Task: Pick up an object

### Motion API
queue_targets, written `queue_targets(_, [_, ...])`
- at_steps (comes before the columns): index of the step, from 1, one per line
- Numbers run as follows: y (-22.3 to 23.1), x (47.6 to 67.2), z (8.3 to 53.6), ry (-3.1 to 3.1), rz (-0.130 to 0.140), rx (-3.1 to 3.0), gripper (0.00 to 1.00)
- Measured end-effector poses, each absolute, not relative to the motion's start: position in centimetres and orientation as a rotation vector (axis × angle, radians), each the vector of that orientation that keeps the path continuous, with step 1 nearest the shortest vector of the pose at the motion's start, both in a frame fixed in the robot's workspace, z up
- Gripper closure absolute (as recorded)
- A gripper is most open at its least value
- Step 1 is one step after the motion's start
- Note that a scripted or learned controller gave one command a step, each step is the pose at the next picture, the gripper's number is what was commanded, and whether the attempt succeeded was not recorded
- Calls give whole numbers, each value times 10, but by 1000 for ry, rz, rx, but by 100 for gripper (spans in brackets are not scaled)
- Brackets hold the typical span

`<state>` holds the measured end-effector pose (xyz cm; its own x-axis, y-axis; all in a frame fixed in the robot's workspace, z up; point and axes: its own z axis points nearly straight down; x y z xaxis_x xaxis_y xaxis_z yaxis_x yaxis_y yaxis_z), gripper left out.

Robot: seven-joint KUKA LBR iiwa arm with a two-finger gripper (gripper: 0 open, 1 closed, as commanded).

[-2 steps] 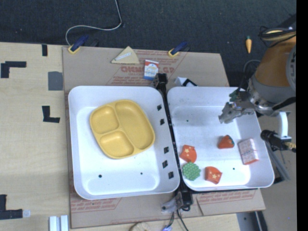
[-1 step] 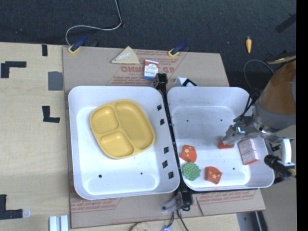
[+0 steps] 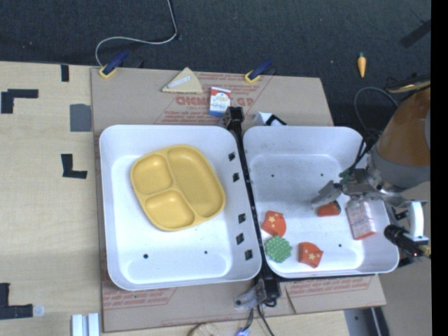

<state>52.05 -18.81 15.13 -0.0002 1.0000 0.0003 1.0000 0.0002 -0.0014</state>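
Bins stand side by side on a brown cardboard sheet (image 3: 301, 93), and the black clips (image 3: 238, 187) that join them serve here as the landmark. To the right of the clips, the right bin (image 3: 301, 137) holds five small things. A green round object (image 3: 278, 248) lies nearest the clips at the front, and an orange piece (image 3: 274, 223) touches it just behind. An orange block (image 3: 310, 254) sits further right, near the front wall. A red object (image 3: 328, 209) lies further right again and further back, and the gripper (image 3: 334, 192) is right at it; whether the fingers are apart or together cannot be told. A small white packet with red print (image 3: 360, 218) lies just beyond, furthest from the clips. To the left of the clips, the left bin (image 3: 119, 187) holds a yellow divided plate (image 3: 178, 186) with three compartments. Behind the clips, a small red and white box (image 3: 220, 101) and a tan wedge (image 3: 184, 82) rest on the cardboard. Further left is a light wooden bench (image 3: 42, 208), and further back a dark carpet (image 3: 280, 19) with a white cable (image 3: 150, 39).
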Motion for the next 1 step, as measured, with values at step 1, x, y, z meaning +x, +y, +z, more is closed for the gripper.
queue_targets(1, [-209,543,89,-2223,-1,-2222,0])
